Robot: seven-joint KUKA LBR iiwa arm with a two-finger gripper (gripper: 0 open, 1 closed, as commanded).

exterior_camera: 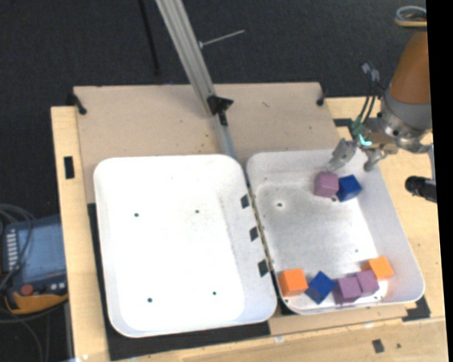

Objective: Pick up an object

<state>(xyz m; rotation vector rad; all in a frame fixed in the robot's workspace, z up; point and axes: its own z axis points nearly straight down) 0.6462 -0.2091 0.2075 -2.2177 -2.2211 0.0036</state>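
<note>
My gripper (357,155) hangs over the far right part of the right bin (321,232), its two grey fingers spread open with nothing between them. Just below and left of it lie a purple cube (326,184) and a blue cube (349,187), touching each other. Along the bin's near edge sit an orange cube (293,281), a blue cube (320,286), two purple cubes (356,287) and another orange cube (381,267).
The left bin (173,241) lies beside the right one, with black clips (254,233) along the shared edge. A slanted metal rail (192,60) rises behind the bins. A pendant with cables (25,265) rests at the far left.
</note>
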